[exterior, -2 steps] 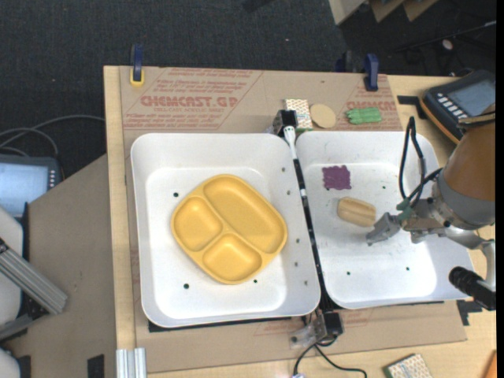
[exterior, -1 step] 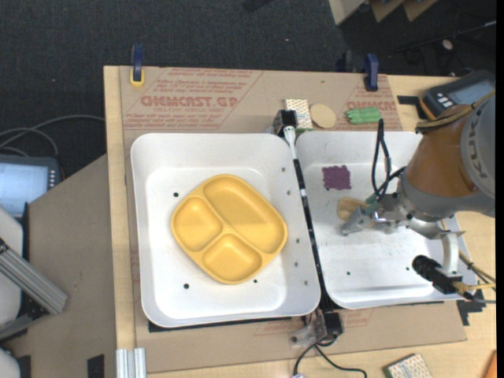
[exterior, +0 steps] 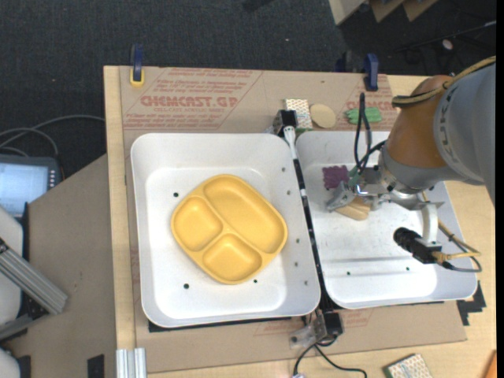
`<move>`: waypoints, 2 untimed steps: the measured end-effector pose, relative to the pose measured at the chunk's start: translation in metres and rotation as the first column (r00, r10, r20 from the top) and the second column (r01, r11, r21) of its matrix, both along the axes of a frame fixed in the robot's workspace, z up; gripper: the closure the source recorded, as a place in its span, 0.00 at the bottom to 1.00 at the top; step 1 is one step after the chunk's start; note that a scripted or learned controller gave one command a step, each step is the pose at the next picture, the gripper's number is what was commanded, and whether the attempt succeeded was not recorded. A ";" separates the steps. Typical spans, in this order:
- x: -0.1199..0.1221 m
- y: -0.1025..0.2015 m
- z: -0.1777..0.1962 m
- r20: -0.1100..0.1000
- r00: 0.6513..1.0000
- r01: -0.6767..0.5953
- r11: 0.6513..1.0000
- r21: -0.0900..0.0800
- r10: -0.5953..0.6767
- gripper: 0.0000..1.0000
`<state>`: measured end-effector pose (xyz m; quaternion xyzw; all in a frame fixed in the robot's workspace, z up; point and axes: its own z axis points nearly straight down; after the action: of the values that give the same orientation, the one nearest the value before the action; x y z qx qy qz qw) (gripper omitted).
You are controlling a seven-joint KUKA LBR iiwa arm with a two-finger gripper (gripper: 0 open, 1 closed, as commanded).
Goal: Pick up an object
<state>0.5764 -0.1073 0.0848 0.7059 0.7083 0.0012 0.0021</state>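
The gripper (exterior: 346,201) is reaching into the right bin (exterior: 378,282), nosing at a tan block (exterior: 356,210) beside a purple object (exterior: 335,176); whether it is apart or clamped, I cannot tell.

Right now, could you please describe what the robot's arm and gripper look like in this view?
The arm is bulky and rounded, grey, with a broad orange band above the wrist. Thin black cables run along it down to the wrist. The gripper is a small metallic grey unit with slim fingers. A black fitting with orange wires sits beside the wrist.
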 end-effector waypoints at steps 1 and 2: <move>-0.002 -0.001 0.010 -0.001 1.000 0.002 1.000 0.000 -0.002 1.00; 0.022 0.076 0.135 0.010 1.000 -0.006 1.000 0.002 0.006 1.00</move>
<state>0.5986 -0.0310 0.2199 0.7038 0.7103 0.0055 0.0046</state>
